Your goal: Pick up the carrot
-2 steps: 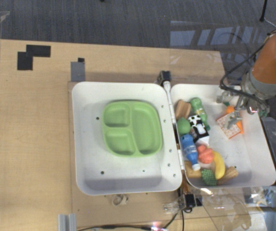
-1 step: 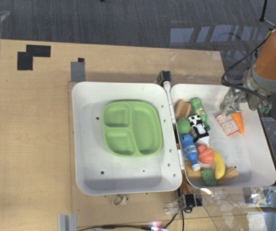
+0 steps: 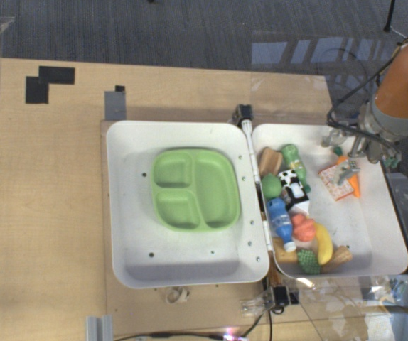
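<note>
Wires and a small black connector sit at the nearest edge of the bench, right below the seam where the two bins meet. Left bin has a green divided plate lying flat in the middle, three compartments facing up. Right bin is where all the clutter is, mostly piled along its left wall: nearest is a green bumpy thing next to a yellow banana and some brown piece, then a reddish-orange lump, a blue bottle, a black-and-white cow-patterned toy, a green round thing, a green bottle and a tan bread-looking piece furthest back. Carrot is off on its own toward the far right of that bin, orange, lying just beside a pale pinkish packet. Gripper hangs right over the carrot's upper end, looks like it's touching or nearly so, but honestly can't tell how wide the hand is or if it's got anything. Arm's orange band is up at the far right.
</note>
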You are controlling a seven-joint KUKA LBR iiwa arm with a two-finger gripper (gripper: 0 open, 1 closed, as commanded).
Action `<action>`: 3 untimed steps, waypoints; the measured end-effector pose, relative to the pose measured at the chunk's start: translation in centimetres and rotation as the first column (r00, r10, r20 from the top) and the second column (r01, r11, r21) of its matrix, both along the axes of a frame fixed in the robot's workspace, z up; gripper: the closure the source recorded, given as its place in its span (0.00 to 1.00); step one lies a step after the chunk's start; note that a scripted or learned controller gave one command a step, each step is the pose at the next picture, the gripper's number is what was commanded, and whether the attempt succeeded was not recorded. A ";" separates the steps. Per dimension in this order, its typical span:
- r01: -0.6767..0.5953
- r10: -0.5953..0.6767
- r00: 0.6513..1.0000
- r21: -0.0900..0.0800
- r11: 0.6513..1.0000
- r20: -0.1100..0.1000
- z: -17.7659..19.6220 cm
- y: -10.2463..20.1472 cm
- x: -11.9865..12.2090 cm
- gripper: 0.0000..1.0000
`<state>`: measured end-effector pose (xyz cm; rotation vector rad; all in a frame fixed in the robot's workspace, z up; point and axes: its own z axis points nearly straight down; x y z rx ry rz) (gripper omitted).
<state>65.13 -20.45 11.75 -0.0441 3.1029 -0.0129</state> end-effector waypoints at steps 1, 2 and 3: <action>-0.198 0.198 0.980 0.003 0.980 -0.022 -1.9 0.0 1.6 0.00; -0.408 0.408 0.913 -0.012 0.913 -0.007 -1.6 -0.1 -1.4 0.00; -0.412 0.412 0.911 -0.021 0.911 0.000 -0.1 -0.1 -1.0 1.00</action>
